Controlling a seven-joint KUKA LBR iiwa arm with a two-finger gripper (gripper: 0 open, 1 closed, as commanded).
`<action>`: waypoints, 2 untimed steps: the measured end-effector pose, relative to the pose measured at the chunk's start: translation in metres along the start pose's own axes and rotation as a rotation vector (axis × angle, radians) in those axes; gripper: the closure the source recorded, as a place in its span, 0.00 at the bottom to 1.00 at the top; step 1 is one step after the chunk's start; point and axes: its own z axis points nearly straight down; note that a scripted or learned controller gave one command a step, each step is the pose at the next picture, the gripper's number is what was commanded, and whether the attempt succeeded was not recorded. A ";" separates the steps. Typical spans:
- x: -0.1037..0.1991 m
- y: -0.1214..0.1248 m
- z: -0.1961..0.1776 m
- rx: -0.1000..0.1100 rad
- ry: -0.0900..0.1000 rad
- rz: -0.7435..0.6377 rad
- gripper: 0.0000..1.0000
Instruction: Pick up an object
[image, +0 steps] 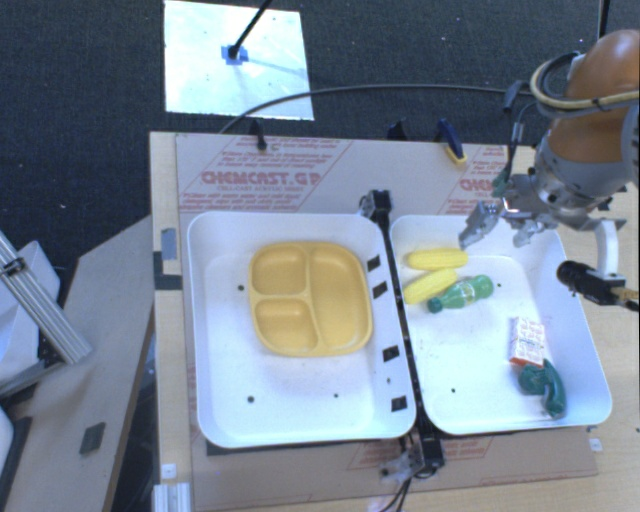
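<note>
My gripper (503, 229) hangs over the back edge of the right bin (585, 330), its two fingers spread open with nothing between them. Just in front of it and to the left lie two yellow corn-like pieces (437, 259) (428, 285), and a small green bottle (462, 293) rests on its side against the nearer one. Further toward the front right sit a red-and-white carton (527, 341) and a teal object (545, 387). No object touches the gripper.
The left bin (225, 400) holds a yellow divided plate (308, 298). A black hinge strip (392, 300) runs between the bins. A black cable arcs across the back of the bench (330, 165). An aluminium rail (35, 305) lies at the far left.
</note>
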 end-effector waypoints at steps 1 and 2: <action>0.000 0.002 -0.007 -0.012 -0.001 -0.002 0.00; -0.003 0.004 0.055 -0.009 -0.001 0.000 0.00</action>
